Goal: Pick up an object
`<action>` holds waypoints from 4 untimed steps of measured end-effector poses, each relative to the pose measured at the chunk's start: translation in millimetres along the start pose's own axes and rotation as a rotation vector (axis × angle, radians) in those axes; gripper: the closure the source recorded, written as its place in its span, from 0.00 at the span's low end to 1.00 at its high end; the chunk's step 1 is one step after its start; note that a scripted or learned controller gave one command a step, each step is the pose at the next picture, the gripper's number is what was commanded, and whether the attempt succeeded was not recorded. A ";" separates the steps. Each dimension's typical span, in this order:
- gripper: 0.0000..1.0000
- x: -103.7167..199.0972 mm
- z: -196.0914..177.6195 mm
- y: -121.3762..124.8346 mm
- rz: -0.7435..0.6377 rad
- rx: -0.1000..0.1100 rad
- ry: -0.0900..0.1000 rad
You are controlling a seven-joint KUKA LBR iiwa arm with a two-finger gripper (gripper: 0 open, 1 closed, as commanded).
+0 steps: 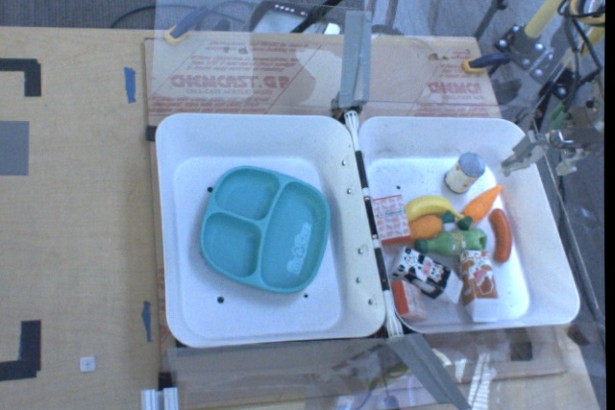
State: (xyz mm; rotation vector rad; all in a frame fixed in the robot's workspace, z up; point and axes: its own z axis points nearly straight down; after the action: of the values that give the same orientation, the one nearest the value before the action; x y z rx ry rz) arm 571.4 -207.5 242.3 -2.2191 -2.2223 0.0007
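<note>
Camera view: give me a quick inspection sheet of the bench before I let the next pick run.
Surface: two white bins side by side on the bench.
Job's things: banana, carrot, sausage, small jar and packets piled in the right bin.
Clutter: teal divided plate in the left bin.
Grippers: gripper above the right bin's far right rim.
Cables: several at the upper right.
Surroundings: tripod legs, carpet.

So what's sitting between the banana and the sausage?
In the camera view, the toy carrot lies between the banana and the sausage.
</note>
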 end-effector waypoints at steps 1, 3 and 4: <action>1.00 -0.7 -10.5 0.7 -0.001 -0.003 -0.001; 0.00 7.9 123.7 46.0 0.260 -0.002 -0.001; 0.00 17.7 156.5 10.8 0.222 -0.002 0.004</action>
State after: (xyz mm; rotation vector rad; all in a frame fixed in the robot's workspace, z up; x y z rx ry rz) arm 582.0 -189.7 85.8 -2.4507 -1.9618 -0.0063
